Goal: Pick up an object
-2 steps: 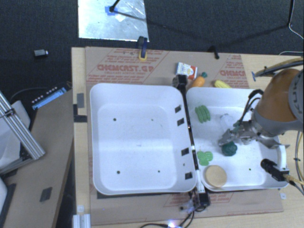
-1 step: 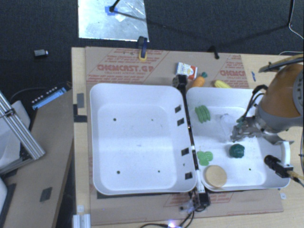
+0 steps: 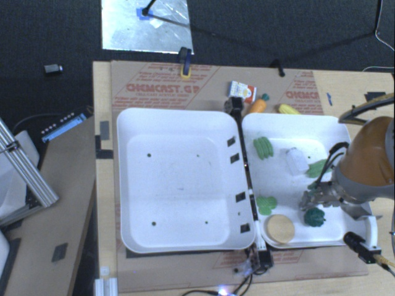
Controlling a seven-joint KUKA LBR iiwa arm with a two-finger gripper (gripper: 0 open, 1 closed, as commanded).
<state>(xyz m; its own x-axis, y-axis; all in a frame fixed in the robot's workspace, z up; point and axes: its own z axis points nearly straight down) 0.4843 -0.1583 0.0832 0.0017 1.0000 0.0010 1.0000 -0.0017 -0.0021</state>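
Bins sit side by side on a cardboard-covered bench [image 3: 203,82], seen from above at a slant. Far left, a metal rail [image 3: 21,165] angles across a side table, with a blue-and-grey strip [image 3: 62,125] lying just above it. At the top, a silver sheet [image 3: 145,17] lies on the dark floor, and a blue-and-yellow clamp [image 3: 184,63] stands at the bench's far edge.

The left bin [image 3: 179,177] shows bare white floor with a few small dark dots. Black clips [image 3: 237,159] run down the seam where the two bins meet. Beyond that seam, outside the bins, lie a small white-and-red pack [image 3: 242,90], an orange carrot-like toy [image 3: 258,105] and a yellow piece [image 3: 287,109].

The right bin [image 3: 296,125] holds the objects. A ridged green piece [image 3: 263,147] lies near its far left corner; a pale, whitish lump [image 3: 297,160] sits toward the middle, with a light green piece [image 3: 318,168] just beside it. Near the front, a small green item [image 3: 266,204] lies just above a tan round disc [image 3: 280,228].

The gripper [image 3: 310,199] reaches down into the right bin's near right part, directly above a dark green object [image 3: 315,217], which rests on the bin floor. Whether the fingers are apart or together cannot be told, and nothing is visibly held. The arm [image 3: 370,171], orange-banded, enters from the right.
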